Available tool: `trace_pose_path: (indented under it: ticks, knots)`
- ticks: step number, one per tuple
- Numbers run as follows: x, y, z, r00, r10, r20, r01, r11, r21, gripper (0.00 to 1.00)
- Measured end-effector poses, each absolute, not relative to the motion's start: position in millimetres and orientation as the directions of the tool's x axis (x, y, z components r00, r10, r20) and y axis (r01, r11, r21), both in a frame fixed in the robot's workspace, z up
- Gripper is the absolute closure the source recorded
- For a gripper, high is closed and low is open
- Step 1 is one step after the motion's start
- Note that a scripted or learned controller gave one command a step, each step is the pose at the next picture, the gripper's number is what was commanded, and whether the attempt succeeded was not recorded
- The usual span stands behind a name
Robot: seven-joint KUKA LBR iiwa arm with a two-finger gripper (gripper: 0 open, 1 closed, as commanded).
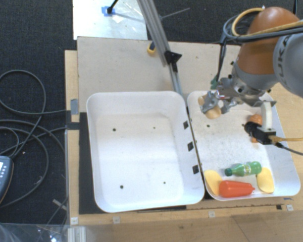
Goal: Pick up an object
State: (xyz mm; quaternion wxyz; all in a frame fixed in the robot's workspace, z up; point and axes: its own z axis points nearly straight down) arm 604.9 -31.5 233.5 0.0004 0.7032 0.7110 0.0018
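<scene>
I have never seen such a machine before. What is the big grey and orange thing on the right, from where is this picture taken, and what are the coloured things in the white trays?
The big grey and orange thing is a robot arm. It reaches in from the right. At its end sits a two-finger gripper, low over the far corner of the right shallow white plastic bin. A small tan rounded object lies right under it, but whether the gripper holds it cannot be told from here.

One fixed camera takes the picture from above the bench, looking down at a slant.

At the near end of the right bin lie a green toy bottle, a red-orange carrot-shaped toy and two yellow rounded pieces. The left shallow white bin stands beside it.
</scene>
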Motion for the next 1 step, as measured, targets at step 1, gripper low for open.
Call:
trace_pose_path:
  ticks: [1]
  knots:
    - [584.6,26.5,239.6,-0.011,1.000,0.003,1.000,0.011,-0.001,1.00]
